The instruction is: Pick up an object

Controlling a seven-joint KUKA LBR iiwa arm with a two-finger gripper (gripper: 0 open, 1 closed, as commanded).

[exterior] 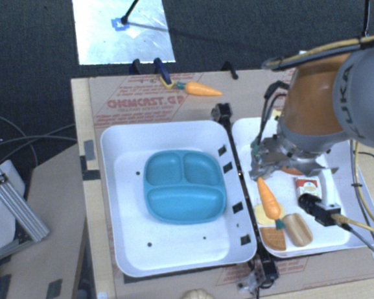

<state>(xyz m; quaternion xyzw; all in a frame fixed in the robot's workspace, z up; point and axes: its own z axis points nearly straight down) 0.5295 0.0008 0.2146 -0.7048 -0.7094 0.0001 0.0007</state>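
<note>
My gripper [262, 165] hangs low over the left part of the right bin [351, 238], under the grey and orange arm. Just below it, an orange toy carrot [268, 199] lies slanted along the bin's left wall. A yellow slice [263, 216] and a brown waffle-like piece [273, 239] lie below the carrot. A tan bread-like piece [298, 229] lies beside them. A small red and white box [306, 184] lies to the right of the carrot. The arm hides the far half of this bin.
The left bin [134, 248] holds a blue divided plate [184, 185]. A second toy carrot [199, 88] lies outside the bins on the cardboard at the back. A black divider runs between the two bins.
</note>
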